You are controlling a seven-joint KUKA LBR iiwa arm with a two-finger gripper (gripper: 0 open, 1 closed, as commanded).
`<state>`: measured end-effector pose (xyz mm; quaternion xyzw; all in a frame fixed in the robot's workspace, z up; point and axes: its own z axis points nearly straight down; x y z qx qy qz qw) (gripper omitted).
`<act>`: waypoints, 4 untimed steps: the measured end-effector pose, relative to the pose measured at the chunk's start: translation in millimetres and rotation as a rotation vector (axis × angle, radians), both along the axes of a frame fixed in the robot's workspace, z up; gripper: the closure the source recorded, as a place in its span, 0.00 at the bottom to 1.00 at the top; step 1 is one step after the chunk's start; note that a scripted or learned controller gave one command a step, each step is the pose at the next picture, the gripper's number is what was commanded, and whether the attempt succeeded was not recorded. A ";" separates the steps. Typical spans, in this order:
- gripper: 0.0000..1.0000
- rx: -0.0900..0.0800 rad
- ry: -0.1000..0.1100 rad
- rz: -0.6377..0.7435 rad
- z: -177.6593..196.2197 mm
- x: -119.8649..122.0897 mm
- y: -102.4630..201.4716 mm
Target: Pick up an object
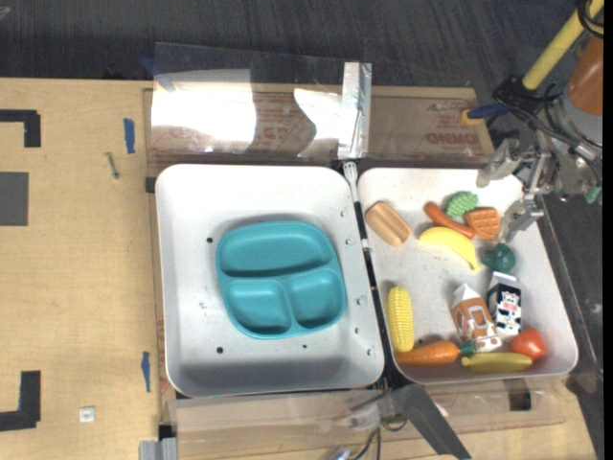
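Observation:
The right bin (560,300) holds several toy foods: a tan bread roll (388,224), a yellow banana (452,246), an orange waffle piece (485,222), a green leafy piece (463,202), a corn cob (400,318), a small orange carton (474,319), a black-and-white carton (506,307), a carrot (429,354) and a red tomato (530,343). My gripper (503,199) hangs over the bin's back right corner, just right of the waffle piece. Its fingers stand open with nothing between them.
The left bin (182,257) bears a teal divided plate (280,276). A clear plastic sheet (249,113) and a metal post (353,108) stand behind the bins. A yellow hose (560,41) and the arm occupy the upper right.

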<state>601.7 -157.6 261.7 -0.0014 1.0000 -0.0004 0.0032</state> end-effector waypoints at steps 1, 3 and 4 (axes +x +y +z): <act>0.00 -0.001 -0.003 0.009 -164.9 -3.2 -22.4; 0.00 0.000 0.000 0.145 -173.7 -70.7 51.2; 0.00 -0.003 -0.013 0.071 -172.0 -108.7 59.9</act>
